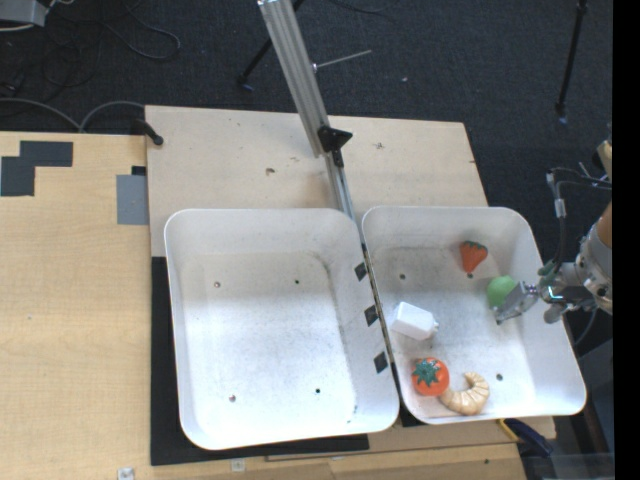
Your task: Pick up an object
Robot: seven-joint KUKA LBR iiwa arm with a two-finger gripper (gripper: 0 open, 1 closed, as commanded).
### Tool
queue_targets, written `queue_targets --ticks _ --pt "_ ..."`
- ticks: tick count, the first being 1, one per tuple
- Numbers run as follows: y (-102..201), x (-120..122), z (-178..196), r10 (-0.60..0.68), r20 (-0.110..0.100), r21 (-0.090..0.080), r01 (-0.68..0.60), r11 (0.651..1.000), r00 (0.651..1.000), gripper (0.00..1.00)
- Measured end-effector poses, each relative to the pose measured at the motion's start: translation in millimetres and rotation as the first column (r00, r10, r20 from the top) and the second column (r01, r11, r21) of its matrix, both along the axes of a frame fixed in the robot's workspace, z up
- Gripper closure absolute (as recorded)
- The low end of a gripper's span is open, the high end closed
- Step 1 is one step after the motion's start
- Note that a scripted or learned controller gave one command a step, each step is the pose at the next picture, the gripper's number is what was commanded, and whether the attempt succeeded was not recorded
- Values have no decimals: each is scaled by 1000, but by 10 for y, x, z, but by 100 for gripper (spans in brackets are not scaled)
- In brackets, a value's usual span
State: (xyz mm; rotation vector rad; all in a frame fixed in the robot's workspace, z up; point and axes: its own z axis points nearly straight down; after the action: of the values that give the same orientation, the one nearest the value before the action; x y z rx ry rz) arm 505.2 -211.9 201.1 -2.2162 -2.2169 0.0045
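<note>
Two shallow white bins sit side by side on the bench. Starting at the left, the left bin (200, 268) shows a bare speckled floor. A slanted metal rail (300, 78) runs from the 12 o'clock edge of the view down to the seam between the bins. The right bin (440, 223) holds the objects: a white block (414, 321) lies near its 9 o'clock wall, a red tomato toy (431, 376) with a green top sits toward 7 o'clock, and a tan croissant-shaped piece (468, 394) rests just beside it at about 6 o'clock. An orange-red strawberry-like piece (473, 256) lies toward 1 o'clock, and a green ball (502, 290) sits near 3 o'clock. The gripper (520, 304) reaches over the bin's 3 o'clock rim, its metal tip touching or just beside the green ball; whether its fingers are spread or pressed together cannot be told
</note>
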Motion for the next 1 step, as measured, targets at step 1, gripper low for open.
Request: queue_targets --ticks 1 --pt "-4 8 20 -1 4 -1 1 1000 1000 0"
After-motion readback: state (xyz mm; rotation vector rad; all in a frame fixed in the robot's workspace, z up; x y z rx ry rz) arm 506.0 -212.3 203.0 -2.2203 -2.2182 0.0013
